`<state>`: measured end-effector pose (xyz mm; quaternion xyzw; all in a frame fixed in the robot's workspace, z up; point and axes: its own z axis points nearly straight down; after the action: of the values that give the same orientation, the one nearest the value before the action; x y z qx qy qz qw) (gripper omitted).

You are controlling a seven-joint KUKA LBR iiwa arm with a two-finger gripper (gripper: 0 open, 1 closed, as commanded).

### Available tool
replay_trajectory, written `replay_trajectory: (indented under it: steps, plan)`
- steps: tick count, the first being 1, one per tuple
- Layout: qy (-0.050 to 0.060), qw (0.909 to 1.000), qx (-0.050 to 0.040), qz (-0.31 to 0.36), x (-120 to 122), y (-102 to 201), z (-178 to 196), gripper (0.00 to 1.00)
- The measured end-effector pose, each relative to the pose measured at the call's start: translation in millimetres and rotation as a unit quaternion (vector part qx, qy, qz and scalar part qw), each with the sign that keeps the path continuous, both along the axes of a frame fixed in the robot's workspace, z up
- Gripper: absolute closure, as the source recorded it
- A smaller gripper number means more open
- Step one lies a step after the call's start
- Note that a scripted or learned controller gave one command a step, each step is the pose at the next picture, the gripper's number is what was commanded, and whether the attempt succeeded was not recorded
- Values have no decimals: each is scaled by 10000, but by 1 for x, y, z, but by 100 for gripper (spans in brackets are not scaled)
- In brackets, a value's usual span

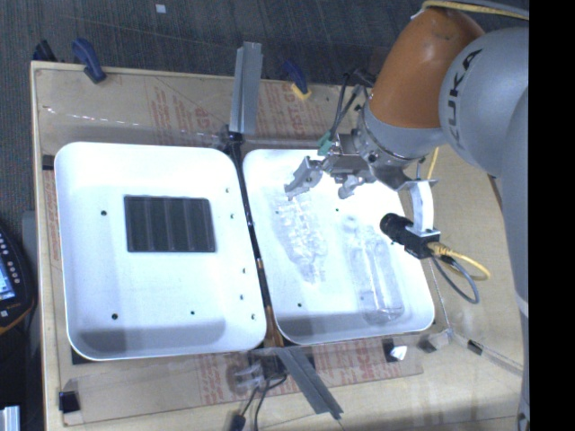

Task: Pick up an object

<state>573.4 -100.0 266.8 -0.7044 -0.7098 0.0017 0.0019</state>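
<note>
The gripper (323, 176) is poised over the far part of the right bin (280, 323), its two fingers spread apart with nothing seen between them, a stance judged to suit a descent onto something below. Just beneath and nearer the camera, a clear crinkled plastic object (301, 233) is laid on the bin floor, and a clear plastic bottle (375, 272) is laid lengthwise beside it; either could be taken as the object to be picked. The arm's grey link (490, 88) is lettered "KUKA" in part. A dark ribbed rectangular block (169, 224) is placed flat in the left bin (81, 330), well apart from the gripper. No other writing can be read.
</note>
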Motion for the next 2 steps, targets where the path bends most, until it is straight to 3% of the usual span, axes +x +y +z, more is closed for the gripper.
replay_trajectory:
  steps: [1,2]
  plan:
    - [2,9849,-5,-1733,-28,-13,-21,0]
    - [-22,9942,-8,-1076,-23,-88,36,0]
